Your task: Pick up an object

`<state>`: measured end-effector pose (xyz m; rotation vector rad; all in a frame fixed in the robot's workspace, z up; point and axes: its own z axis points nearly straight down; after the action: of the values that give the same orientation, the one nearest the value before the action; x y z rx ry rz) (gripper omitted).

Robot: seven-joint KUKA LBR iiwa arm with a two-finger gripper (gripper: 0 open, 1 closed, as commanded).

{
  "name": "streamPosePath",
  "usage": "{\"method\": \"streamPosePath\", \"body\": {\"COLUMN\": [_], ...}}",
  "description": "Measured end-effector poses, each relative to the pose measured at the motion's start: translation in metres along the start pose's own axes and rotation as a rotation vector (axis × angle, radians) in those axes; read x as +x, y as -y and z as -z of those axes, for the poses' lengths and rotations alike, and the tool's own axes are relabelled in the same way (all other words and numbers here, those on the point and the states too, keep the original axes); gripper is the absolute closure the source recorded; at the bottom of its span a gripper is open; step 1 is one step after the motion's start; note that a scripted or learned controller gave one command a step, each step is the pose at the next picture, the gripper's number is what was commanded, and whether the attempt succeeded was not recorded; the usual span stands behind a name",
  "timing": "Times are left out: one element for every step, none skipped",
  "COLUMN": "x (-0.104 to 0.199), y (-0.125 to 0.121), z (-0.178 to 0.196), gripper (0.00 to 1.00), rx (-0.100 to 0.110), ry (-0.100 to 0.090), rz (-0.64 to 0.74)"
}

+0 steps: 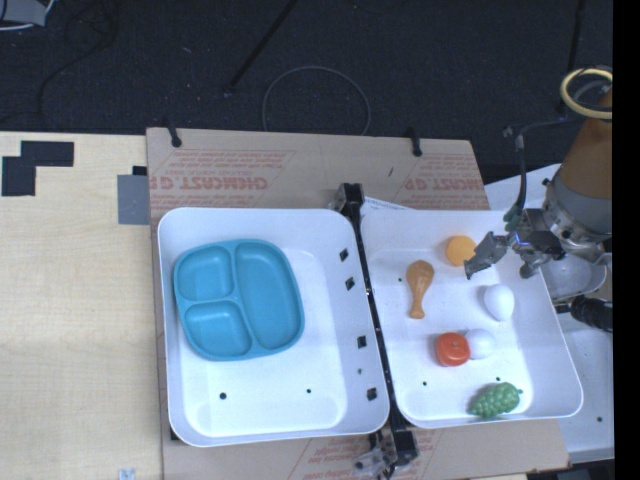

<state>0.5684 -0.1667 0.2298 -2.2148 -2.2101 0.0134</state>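
1. The gripper hangs over the right bin, toward its 2 o'clock corner; its fingers are spread apart, with nothing between them.
2. An orange ball lies just beside it at 9 o'clock; a white egg lies near, at 6 o'clock.
3. A drumstick, tomato and green grapes lie farther off.
4. The left bin holds a blue divided plate.

Orange ball, drumstick, egg, tomato, grapes, right bin
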Motion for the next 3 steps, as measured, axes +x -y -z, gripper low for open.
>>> {"method": "streamPosePath", "body": {"x": [0.000, 0.007, 0.013], "y": [-0.002, -0.007, 0.002], "z": [0.007, -0.041, -0.091], "gripper": [0.00, 0.00, 0.00], "rx": [-0.012, -0.008, -0.008], "ry": [0.002, 0.001, 0.001], "rz": [0.002, 0.003, 0.003]}}
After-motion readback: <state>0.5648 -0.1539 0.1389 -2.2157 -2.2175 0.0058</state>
